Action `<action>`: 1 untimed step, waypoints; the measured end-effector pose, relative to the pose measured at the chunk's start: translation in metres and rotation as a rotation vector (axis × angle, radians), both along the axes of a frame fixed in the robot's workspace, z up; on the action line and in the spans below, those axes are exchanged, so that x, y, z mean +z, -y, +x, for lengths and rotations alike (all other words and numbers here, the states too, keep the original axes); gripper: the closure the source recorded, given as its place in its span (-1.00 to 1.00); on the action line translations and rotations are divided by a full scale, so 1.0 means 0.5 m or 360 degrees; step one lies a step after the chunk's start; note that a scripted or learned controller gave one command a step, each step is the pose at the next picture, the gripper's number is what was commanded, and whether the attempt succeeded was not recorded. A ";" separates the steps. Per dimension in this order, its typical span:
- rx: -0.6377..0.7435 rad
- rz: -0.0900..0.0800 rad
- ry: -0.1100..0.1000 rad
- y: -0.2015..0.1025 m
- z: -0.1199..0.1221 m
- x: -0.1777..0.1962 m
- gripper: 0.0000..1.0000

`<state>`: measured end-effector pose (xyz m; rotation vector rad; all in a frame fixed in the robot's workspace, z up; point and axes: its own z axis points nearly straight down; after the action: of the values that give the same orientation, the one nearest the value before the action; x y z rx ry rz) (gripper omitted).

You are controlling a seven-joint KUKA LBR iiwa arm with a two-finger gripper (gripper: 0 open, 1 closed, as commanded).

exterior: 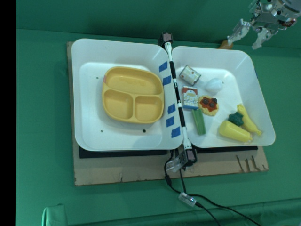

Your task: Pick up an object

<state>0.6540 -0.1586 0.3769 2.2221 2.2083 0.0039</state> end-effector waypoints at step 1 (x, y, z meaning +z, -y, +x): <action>-0.0002 -0.0006 0.0000 0.063 0.094 -0.174 -1.00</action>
<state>0.7009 -0.1899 0.2900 2.2213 2.2049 -0.0002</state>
